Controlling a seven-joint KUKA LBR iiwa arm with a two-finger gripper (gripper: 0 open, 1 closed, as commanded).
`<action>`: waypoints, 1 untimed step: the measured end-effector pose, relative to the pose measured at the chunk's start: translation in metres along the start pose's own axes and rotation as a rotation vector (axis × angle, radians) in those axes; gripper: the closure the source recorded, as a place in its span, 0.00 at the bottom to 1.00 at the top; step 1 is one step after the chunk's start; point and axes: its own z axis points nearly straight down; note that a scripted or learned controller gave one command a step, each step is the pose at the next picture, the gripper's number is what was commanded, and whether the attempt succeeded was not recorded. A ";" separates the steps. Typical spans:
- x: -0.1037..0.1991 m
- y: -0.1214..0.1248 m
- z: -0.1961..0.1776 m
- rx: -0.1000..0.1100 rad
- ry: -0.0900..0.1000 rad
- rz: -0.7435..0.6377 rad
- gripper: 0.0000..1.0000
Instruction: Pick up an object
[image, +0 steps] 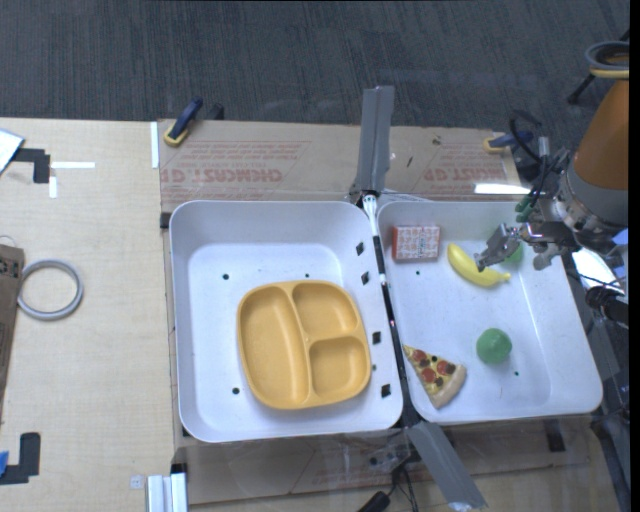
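- Overhead slanted view of a surface (90, 400) w/ two shallow white bins side by side.
- Left bin (200, 240): holds one yellow divided plate (304, 342), three compartments, lying flat near the middle.
- Right bin (560, 370): holds four small toy items.
- Small red-and-white box (416, 242) at the bin's far left corner, close to the divider between bins.
- Yellow banana (470, 268) just right of the box, lying flat, curved.
- Green ball (494, 346) toward the bin's centre, apart from the rest.
- Pizza slice (436, 374) at the near left corner, tip pointing toward the divider.
- A bit of another green thing (515, 252) shows by the banana's right end, mostly hidden by the hand; can't tell what it is.
- Robot arm (608, 150), grey w/ orange band, reaches in from the right.
- Its hand (505, 247) sits low over the far part of the right bin, right at the banana's right end.
- Hand state: can't tell whether it's spread or closed; metal parts blur together at this angle. Nothing visibly lifted or gripped.
- Progress: approach looks about done, hand is at a likely target (banana or the hidden green thing). Grip and lift not yet shown; all items lie on the bin floor.
- Off to the far left of the surface: a tape roll (46, 288), not part of the job.
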 end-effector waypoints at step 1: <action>-0.002 0.054 0.129 -0.021 -0.005 -0.035 0.00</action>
